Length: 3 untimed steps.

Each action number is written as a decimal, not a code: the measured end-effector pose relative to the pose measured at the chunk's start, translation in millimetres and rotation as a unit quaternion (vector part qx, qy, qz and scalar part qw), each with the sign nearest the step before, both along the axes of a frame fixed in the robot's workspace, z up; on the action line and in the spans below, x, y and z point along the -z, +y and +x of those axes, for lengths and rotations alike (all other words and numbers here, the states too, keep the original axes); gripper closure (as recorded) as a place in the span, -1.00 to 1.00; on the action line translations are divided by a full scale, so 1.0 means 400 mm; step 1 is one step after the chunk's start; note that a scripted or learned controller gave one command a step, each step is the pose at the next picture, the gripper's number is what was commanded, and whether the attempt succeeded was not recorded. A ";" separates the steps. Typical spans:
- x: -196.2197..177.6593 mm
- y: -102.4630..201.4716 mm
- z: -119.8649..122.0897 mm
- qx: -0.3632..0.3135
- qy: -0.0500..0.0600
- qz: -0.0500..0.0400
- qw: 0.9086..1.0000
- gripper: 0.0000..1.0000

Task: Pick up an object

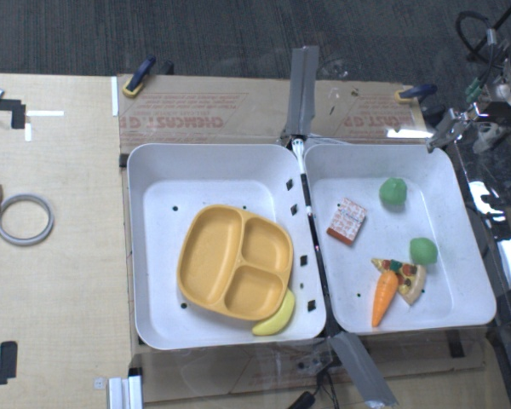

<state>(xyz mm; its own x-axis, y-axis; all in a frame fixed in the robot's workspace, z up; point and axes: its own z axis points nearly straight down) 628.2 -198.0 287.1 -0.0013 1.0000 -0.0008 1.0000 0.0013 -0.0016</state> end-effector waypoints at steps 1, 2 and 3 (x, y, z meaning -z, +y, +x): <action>0.332 0.058 0.038 -0.041 0.000 0.000 0.999 -1.00; 0.488 0.027 0.037 -0.044 0.000 0.000 0.999 -1.00; 0.484 0.006 0.079 -0.022 -0.002 -0.001 1.000 -1.00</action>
<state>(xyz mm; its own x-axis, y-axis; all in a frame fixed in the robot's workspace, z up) 660.0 -195.5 93.4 -0.0461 0.9989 -0.0020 0.9989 0.0461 0.0027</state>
